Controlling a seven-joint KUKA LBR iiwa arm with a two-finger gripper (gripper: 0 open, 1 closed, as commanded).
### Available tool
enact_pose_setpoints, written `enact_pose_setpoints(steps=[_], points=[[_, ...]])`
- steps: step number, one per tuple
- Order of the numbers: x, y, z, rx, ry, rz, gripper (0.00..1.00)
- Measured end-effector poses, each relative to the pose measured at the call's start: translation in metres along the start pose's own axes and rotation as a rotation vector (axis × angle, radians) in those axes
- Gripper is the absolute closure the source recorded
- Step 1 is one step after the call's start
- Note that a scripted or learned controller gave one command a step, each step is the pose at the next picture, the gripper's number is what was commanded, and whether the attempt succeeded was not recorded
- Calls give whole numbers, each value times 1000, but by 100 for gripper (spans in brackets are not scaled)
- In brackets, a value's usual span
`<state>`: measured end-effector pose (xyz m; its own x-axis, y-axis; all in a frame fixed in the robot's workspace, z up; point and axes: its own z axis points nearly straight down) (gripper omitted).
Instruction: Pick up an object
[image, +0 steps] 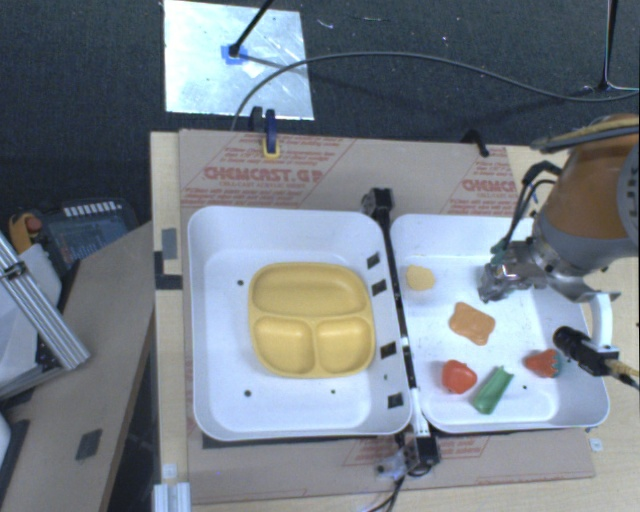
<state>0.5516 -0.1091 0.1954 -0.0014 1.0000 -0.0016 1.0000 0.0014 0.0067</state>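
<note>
Five items, seemingly toy food, lie beneath the gripper (497, 283).

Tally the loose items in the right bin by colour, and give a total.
Red: 2, a red piece and a second red piece
Orange: 1, an orange piece
Green: 1, a green piece
Pale yellow: 1, a pale yellow round piece
Total: 5

Yellow divided tray (306, 330) in left bin (215, 300)
</note>
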Motion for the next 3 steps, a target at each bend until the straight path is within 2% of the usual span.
enact_pose_setpoints(steps=[1, 2, 3], points=[[-2, -1, -44, 1, 0, -2, 100], [51, -6, -33, 4, 3, -8, 100], [101, -17, -43, 5, 3, -7, 100]])
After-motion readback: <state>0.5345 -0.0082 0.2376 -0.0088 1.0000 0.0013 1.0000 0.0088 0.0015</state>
